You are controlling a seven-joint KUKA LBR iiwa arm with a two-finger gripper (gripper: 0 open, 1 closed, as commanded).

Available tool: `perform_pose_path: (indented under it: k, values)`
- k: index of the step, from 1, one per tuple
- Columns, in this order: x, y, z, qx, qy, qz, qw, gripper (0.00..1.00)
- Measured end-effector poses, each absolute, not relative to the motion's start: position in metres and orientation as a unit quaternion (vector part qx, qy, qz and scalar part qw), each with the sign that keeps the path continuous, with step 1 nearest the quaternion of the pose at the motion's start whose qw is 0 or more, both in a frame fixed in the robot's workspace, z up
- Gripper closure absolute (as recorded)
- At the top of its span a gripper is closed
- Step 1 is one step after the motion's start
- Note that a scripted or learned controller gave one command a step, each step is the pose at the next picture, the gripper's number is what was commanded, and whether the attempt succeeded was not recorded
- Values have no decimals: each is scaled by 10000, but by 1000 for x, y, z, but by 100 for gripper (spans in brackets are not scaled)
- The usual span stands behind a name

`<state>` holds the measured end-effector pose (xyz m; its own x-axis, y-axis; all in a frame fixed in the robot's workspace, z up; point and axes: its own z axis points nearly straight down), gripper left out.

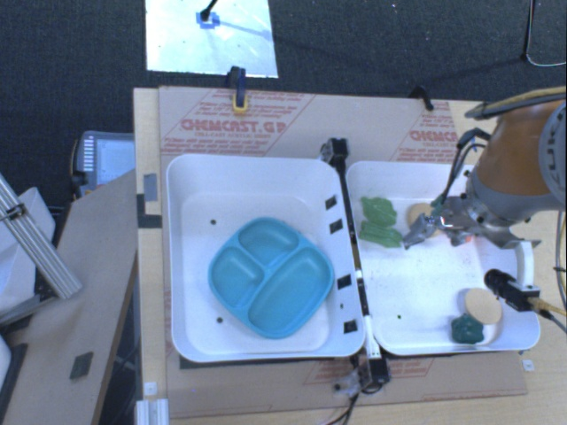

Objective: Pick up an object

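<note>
Fingers (416,235) how far parted, or holding anything, impossible to tell; tips just beside green toy (379,222) near right bin's (425,343) left wall. Printed on cardboard (292,122): "CHEMCAST GP".

1 camera hangs fixed well above the bench (266,113), looking down at a slant from the near side so that both white bins (190,237) lie side by side across the frame with dark floor (71,42) beyond the far edge.
</note>
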<state>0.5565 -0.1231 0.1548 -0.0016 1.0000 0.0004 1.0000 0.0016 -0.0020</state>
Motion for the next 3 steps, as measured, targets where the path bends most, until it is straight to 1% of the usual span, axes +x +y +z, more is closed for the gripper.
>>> perform_pose_path:
  k: [1,2,3]
  values:
    - [550,-128,95,-7067,-7075,8,12,0]
    - [551,-127,84,-7067,-7076,0,1,0]
    - [552,-128,95,-7065,-7077,-9,-12,100]
